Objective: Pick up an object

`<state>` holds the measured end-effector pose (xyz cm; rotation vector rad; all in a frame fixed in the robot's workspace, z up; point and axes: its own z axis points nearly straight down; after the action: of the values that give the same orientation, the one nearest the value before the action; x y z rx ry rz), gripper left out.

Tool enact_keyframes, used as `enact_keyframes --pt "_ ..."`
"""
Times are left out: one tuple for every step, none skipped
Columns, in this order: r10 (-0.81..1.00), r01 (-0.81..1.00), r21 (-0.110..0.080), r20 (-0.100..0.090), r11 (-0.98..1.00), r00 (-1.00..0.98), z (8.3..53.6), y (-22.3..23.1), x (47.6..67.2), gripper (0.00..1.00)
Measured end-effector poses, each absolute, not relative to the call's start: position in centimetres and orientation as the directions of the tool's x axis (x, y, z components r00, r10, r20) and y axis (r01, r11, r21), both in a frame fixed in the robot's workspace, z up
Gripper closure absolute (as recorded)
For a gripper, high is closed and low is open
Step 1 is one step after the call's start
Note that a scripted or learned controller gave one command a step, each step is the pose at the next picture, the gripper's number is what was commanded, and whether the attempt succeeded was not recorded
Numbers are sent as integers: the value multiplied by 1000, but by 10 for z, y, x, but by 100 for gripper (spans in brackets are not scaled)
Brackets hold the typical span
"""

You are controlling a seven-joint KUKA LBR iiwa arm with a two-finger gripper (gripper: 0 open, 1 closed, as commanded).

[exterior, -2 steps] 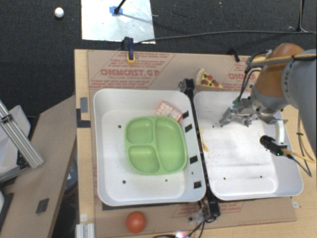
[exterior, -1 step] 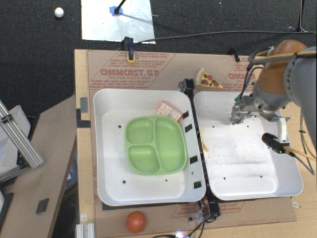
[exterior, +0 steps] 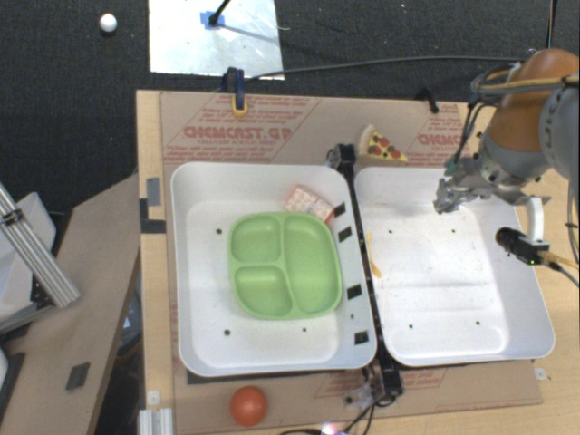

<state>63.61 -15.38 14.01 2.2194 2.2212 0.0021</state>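
**Gripper over the right bin, objects in and beyond the left one**

Red lettering reading "CHEMCAST GP" is printed on the brown cardboard sheet (exterior: 272, 125) under the two shallow white bins. The grey two-finger gripper (exterior: 446, 199) hangs over the far part of the right bin (exterior: 453, 333); whether its jaws are open or closed cannot be told. The green three-compartment plastic tray (exterior: 284, 265) lies in the left bin (exterior: 195, 243), well left of the gripper, with a small pink patterned block (exterior: 310, 203) touching its far edge. A toy pizza slice (exterior: 381, 145) lies beyond the bins, an orange ball (exterior: 247, 405) on the near side.
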Motion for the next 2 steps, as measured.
enact_keyframes --pt "1000 1000 5 -1 4 -4 188 -158 645 100" --pt "1000 1000 5 -1 5 -5 231 -158 646 100"
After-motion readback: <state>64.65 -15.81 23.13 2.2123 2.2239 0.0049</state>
